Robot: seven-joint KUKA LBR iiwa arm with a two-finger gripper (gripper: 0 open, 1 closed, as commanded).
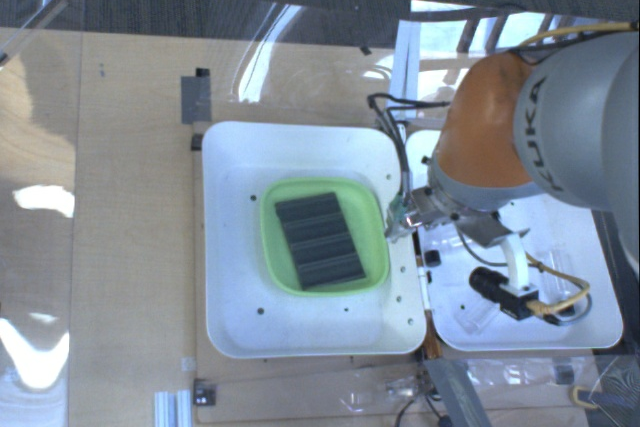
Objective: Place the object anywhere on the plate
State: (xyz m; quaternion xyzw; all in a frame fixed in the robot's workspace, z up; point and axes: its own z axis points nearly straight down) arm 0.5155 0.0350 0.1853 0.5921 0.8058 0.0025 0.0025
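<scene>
A dark grey ribbed block (318,240) lies flat on the green plate (272,245), slightly turned, covering most of the plate's middle. The plate sits in the left white bin (230,315), toward its right side. My gripper (408,213) hangs at the wall between the two bins, just right of the plate's rim and apart from the block. The grey arm with its orange band (480,135) hides most of the gripper from above.
The right white bin (575,245) lies under the arm. A small dark clamp (195,97) is fixed to the wooden bench beyond the left bin's far corner. Bare bench stretches out to the left.
</scene>
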